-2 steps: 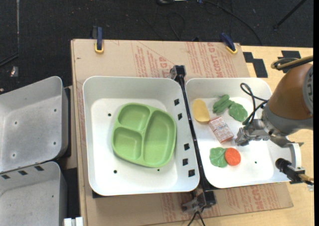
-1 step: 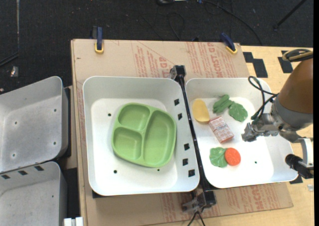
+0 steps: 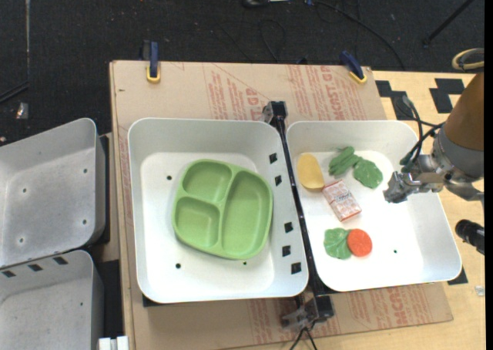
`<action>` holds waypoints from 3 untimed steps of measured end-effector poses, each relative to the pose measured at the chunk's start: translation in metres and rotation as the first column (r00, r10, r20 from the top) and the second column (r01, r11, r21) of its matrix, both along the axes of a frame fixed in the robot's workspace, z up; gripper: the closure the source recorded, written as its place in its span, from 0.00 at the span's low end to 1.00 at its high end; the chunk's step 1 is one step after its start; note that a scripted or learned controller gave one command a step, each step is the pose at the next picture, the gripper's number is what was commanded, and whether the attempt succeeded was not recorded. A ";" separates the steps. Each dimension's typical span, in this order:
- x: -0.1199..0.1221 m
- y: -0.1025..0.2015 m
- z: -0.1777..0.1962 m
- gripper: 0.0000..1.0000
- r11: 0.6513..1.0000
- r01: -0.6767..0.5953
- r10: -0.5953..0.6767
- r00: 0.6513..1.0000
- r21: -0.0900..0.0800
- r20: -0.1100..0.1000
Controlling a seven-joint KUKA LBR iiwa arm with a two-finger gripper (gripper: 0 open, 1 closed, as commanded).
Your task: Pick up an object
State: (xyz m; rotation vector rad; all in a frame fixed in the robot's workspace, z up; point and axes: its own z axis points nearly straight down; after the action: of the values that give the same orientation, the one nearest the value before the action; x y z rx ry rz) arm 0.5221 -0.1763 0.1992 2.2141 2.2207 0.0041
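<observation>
1. Hovering over the near-arm edge of the right bin (image 3: 431, 264), the tool (image 3: 397, 189) hung with nothing visible between its tips; whether they stood apart or together could not be told at that size.
2. Risk, as a judgement: the items lay crowded, so a descent aimed slightly off could land between two and close on nothing, or nudge one aside.
3. Another risk was the bin wall close behind the tool, which could catch the wrist on a low approach.
4. Nearest the tool was a green leafy toy (image 3: 368, 173), just beside it toward the bin's centre, apart from it.
5. Further out lay a small red-and-white packet (image 3: 341, 201), a yellow piece (image 3: 310, 171), and an orange-red round piece (image 3: 359, 243) touching another green leaf (image 3: 337, 242).
6. Well beyond, the left bin (image 3: 146, 264) held a green divided plate (image 3: 223, 210).
</observation>
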 end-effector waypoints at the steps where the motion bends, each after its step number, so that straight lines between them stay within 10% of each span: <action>1: 0.001 0.000 0.039 1.00 1.000 0.000 0.000 1.000 0.000 -0.001; 3: 0.021 0.108 0.039 1.00 1.000 -0.005 0.005 1.000 0.003 -0.004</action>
State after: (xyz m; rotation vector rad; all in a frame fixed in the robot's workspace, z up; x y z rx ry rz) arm 0.5433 -0.0683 0.2385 2.2121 2.2296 0.0033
